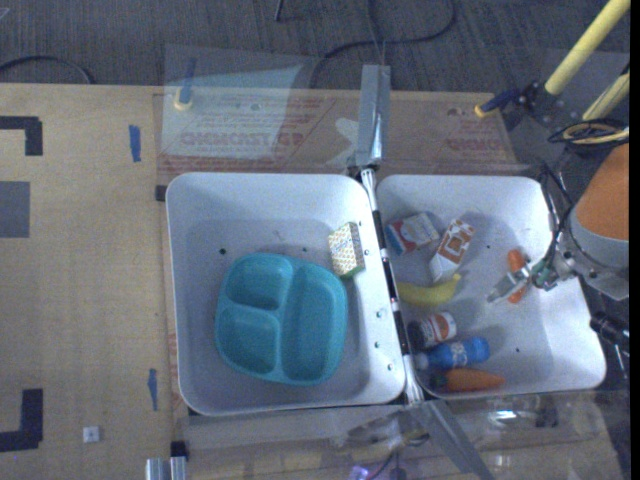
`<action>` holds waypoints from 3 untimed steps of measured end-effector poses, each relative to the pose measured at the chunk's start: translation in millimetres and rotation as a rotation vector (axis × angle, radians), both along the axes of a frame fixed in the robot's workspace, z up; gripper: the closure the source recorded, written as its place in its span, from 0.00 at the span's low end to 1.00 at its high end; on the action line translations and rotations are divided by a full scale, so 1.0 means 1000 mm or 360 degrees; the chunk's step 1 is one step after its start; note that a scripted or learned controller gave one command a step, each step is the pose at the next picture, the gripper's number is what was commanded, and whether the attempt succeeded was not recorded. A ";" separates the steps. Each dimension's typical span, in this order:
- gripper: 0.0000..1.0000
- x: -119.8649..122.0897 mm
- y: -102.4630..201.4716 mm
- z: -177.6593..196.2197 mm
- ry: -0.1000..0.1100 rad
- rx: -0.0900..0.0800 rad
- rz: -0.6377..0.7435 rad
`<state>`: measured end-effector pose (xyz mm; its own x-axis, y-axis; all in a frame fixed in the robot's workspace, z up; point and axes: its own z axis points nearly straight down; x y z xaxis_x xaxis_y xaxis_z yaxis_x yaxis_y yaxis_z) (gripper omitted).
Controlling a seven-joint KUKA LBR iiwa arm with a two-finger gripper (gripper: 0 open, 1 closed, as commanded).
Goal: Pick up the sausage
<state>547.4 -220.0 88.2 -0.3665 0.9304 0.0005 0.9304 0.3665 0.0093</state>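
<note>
- Camera view: small reddish sausage [514,261] in the right bin [575,358], at the middle right of the frame.
- Hand [518,288] right beside it, just below it in the frame, reaching in from the right.
- Seems to lie up and down in the frame, a bit slanted; too small to be sure.
- Cannot tell if the hand is released, clenched, or already grasping the sausage.
- Banana [430,291] and carrot [472,379] well apart from it, further left and lower.
- Probably little sideways travel needed: a squeeze across the short side, then straight up.
</note>
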 end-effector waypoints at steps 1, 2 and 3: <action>0.00 -0.013 0.010 0.000 0.0000 -0.0006 -0.0247; 1.00 -0.012 0.006 0.011 -0.0010 -0.0013 -0.0256; 1.00 0.005 0.002 0.000 0.0005 -0.0005 -0.0515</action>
<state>552.0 -217.6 88.1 -0.0518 0.9987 -0.0022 0.9986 0.0518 0.0054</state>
